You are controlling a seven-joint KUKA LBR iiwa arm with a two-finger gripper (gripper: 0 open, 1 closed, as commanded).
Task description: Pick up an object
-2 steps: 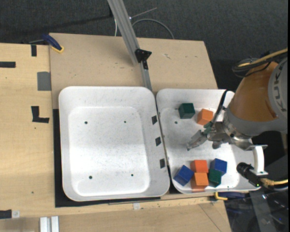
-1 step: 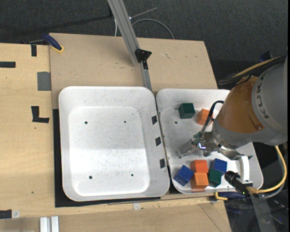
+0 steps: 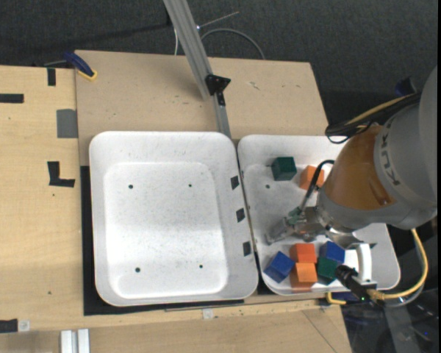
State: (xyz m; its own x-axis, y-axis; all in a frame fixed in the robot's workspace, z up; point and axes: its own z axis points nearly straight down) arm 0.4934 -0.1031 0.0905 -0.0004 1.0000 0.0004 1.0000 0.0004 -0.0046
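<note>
On wood bench (image 3: 169, 94): 2 white bins (image 3: 103, 197)

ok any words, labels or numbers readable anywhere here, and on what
None can be read.
Blocks in the right bin: plain coloured faces, no print.
Left bin: a few dark dots, no text.
Bench: black tape pieces and a grey patch, shapes rather than letters.
Arm: no label legible.
</note>
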